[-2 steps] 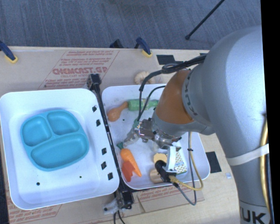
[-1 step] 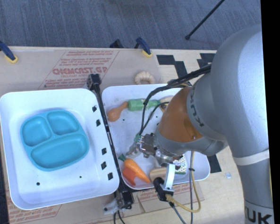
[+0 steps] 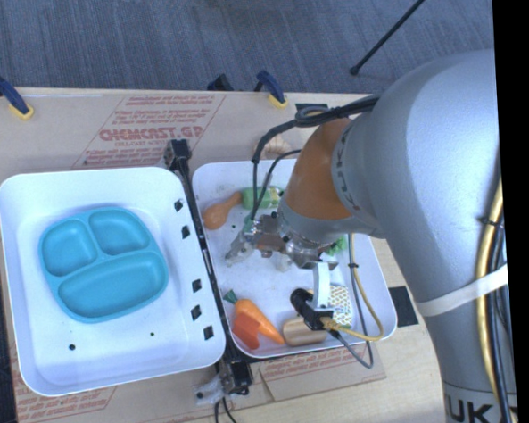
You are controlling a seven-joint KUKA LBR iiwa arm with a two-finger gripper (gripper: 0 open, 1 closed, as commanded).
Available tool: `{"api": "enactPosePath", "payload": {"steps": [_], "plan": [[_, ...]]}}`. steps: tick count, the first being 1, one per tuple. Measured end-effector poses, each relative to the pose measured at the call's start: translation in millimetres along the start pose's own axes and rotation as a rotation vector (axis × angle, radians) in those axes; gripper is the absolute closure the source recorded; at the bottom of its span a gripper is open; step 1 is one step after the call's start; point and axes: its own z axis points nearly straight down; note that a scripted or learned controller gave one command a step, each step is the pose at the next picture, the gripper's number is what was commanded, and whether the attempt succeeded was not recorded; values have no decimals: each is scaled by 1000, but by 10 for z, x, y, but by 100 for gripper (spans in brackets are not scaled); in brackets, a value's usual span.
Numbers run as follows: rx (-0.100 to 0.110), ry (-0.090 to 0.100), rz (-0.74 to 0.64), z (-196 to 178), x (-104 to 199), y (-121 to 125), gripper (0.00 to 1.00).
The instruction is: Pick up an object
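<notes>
The arm (image 3: 443, 204) hangs over the right bin (image 3: 378, 320), its gripper (image 3: 257, 242) low inside; whether the fingers are wide or narrow I cannot tell. The left bin (image 3: 18, 266) bears 1 blue divided tray (image 3: 102, 265). The orange carrot (image 3: 252, 323), near the front wall, looks light, rigid, slick; grip mid-body. Cardboard bench (image 3: 152, 124), carpeted floor (image 3: 102, 37).

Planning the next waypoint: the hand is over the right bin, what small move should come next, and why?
Probably a short descent toward the orange carrot-shaped toy near the right white bin's front edge. The hand sits above the bin floor with nothing visible between its fingers, and the carrot lies in the open just in front of it. The left white bin bears a blue divided plastic plate.
</notes>
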Motion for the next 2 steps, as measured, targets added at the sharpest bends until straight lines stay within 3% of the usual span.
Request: {"api": "enactPosePath", "payload": {"steps": [1,2], "plan": [[-1,0,-49,-5,113,631,0],[-2,0,-4,-17,-555,1214,0]]}}
